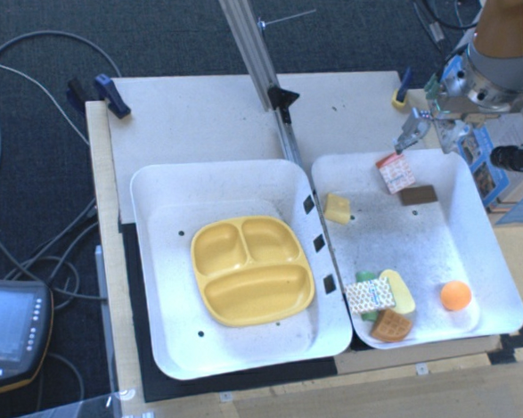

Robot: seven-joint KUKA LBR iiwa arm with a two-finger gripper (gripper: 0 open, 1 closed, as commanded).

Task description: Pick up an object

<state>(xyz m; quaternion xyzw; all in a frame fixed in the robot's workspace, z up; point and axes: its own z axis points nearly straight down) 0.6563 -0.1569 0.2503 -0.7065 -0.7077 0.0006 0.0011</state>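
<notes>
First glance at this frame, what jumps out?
The yellow divided plate dominates the left bin. The right bin holds scattered small items, among them an orange ball near its front right corner. The gripper hangs over the right bin's far edge, just above a red-and-white packet.

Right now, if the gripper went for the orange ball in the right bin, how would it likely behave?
The orange ball looks round and smooth, so it would probably roll away if nudged. It lies near the right bin's wall, which might stop it. It looks small, likely light, and could slip from a two-finger pinch.
</notes>
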